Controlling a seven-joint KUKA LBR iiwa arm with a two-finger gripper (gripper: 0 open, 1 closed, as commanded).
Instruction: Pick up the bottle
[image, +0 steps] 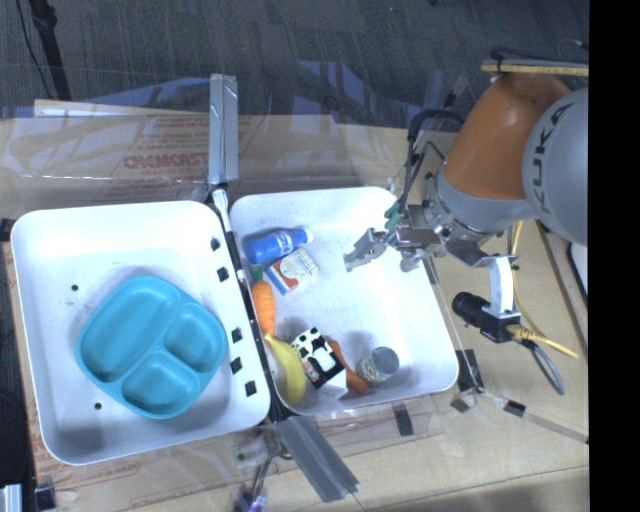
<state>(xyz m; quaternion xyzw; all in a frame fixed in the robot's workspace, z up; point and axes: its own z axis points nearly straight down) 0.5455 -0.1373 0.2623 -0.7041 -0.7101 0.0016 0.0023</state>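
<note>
Blue bottle (273, 243) lying flat near the right bin's (425, 300) far-left corner.
Long axis crosswise, white cap pointing right; gripper (385, 250) jaws' state unclear.

Glossy plastic bottle (274, 243); smooth white bins (60, 240); metal can (377, 365).

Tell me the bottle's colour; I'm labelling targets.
Blue with a white cap: the small plastic bottle lying in the right bin, seen in the camera view.

The grey arm (520, 150) reaches in from the right, its orange band uppermost, the gripper (385, 250) extended leftward with its fingers apart, holding nothing.
</note>
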